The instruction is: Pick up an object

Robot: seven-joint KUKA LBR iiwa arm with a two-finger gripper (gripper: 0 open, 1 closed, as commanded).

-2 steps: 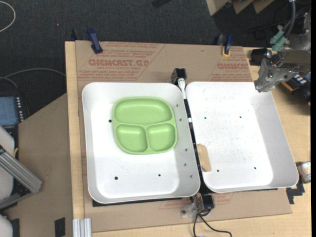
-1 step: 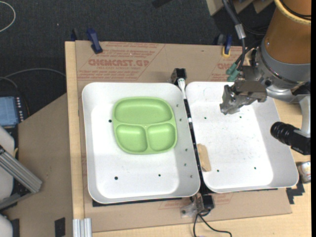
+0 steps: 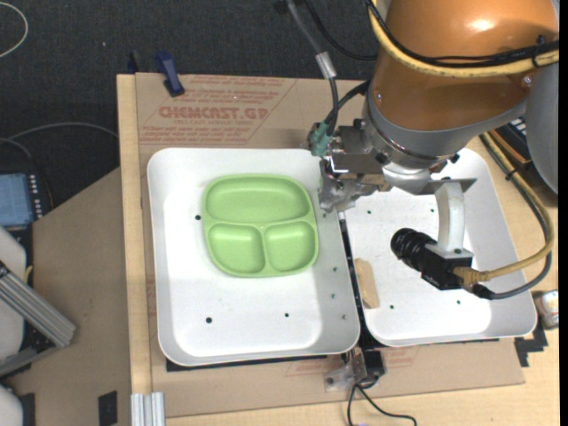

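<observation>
Pincer (image 3: 335, 189), grip can't tell, at L white bin (image 3: 248, 318) rim; brown board (image 3: 222, 105), dark carpet (image 3: 71, 25).

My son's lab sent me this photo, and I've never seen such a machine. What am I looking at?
One camera fixed above a bench looks down at a slant. The big grey and orange shape is a robot arm reaching in from the right; its end effector hangs over the seam between two shallow white bins. The left bin holds a green divided plate. The right bin has a small tan wooden strip by its left rim. The picture does not show the end effector holding anything.
</observation>
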